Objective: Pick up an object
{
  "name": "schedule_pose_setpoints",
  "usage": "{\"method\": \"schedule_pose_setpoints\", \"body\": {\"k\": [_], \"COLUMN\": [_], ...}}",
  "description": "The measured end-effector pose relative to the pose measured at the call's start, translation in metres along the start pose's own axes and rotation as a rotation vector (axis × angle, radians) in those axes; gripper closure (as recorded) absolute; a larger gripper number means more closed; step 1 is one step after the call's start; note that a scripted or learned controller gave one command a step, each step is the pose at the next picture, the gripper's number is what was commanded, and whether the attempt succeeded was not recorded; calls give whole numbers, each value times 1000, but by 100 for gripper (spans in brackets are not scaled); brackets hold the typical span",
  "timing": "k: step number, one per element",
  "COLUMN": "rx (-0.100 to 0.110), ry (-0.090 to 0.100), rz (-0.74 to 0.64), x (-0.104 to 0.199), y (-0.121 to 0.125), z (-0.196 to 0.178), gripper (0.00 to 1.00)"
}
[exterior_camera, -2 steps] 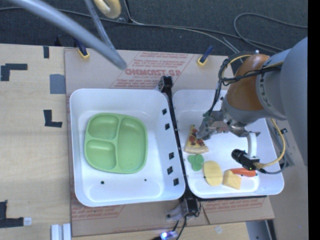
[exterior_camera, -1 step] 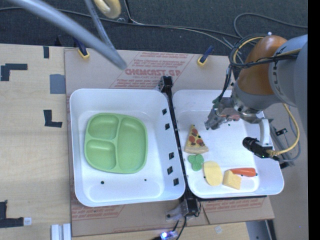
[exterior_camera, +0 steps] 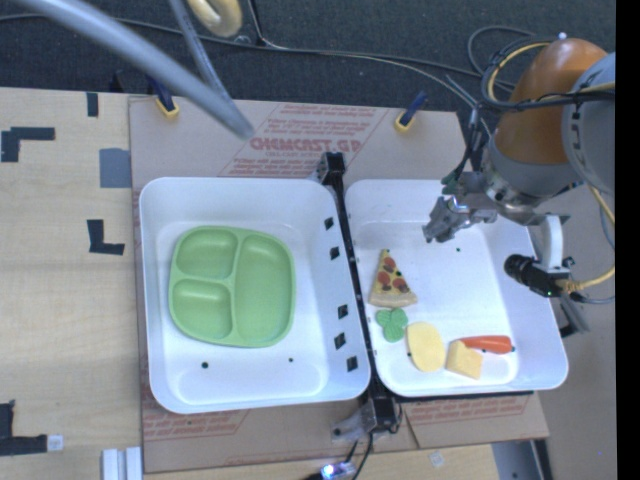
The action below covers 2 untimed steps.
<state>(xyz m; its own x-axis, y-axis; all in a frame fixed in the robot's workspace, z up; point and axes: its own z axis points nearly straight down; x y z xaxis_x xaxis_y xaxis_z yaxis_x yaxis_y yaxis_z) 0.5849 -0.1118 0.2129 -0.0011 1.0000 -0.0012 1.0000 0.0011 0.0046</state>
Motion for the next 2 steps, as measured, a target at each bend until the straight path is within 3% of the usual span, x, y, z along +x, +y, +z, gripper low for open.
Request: {"method": "schedule_pose_setpoints", "body": {"k": [2], "rx": [6], "ry": [2], "rz": [-4], "x": [97], "y": [11], "z": [3], "gripper": [100]}}
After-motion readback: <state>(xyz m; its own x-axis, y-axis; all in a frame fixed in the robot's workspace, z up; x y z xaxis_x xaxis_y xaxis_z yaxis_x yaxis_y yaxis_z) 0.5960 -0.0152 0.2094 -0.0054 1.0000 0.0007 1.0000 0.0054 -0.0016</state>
